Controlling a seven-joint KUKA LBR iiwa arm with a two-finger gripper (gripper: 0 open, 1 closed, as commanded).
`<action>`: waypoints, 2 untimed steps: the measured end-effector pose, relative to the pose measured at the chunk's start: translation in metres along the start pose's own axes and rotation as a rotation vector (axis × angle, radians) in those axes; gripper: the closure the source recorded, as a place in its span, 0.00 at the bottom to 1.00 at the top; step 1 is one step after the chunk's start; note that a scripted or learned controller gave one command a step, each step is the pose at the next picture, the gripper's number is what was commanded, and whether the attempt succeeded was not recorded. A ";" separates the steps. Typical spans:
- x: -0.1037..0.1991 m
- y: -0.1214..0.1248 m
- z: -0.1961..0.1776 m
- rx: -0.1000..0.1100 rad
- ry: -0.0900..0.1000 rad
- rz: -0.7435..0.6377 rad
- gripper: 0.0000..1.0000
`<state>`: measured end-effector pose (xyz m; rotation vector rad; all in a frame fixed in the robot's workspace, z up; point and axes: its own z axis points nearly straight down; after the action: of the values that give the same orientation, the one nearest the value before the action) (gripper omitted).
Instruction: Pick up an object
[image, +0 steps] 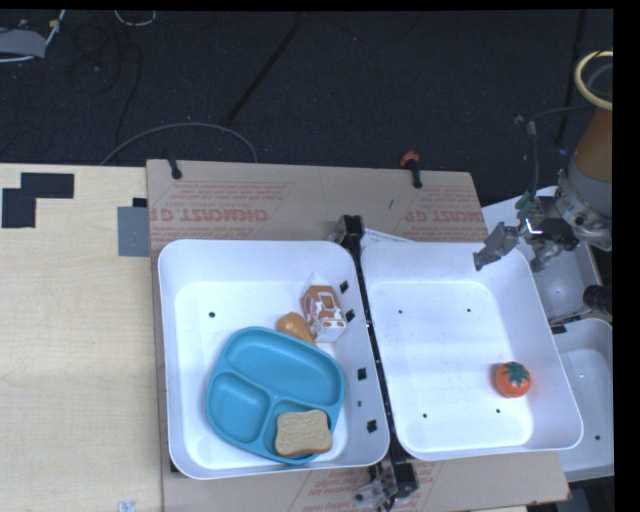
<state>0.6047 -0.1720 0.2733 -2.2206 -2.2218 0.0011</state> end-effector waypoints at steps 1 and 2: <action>-0.003 0.005 0.046 0.006 0.001 0.000 0.00; 0.006 0.004 0.096 0.006 0.002 0.000 0.00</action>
<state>0.6088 -0.1656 0.1777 -2.2160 -2.2182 0.0054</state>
